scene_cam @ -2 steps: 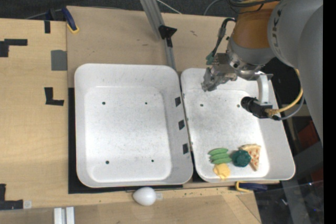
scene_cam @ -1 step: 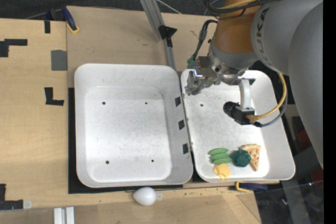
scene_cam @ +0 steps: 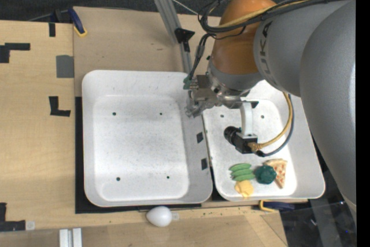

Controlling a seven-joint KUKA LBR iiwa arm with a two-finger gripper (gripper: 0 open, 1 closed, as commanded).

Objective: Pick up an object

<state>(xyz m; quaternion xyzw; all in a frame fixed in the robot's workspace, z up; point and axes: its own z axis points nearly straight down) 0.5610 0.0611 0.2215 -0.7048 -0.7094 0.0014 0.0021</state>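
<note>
Toy cluster at lower end of right bin (scene_cam: pixel 312 179): green pod (scene_cam: pixel 241 170), yellow piece (scene_cam: pixel 245 187), teal lump (scene_cam: pixel 266 174), pizza slice (scene_cam: pixel 280 172), touching or just beside each other. Likely light, hard, smooth plastic; pod looks easiest, pinch across its short width. End effector (scene_cam: pixel 196 100) sits over the seam with left bin (scene_cam: pixel 139 136), well apart from the toys; how open, can't tell. White egg (scene_cam: pixel 159 216) on tabletop (scene_cam: pixel 34 153) outside
</note>
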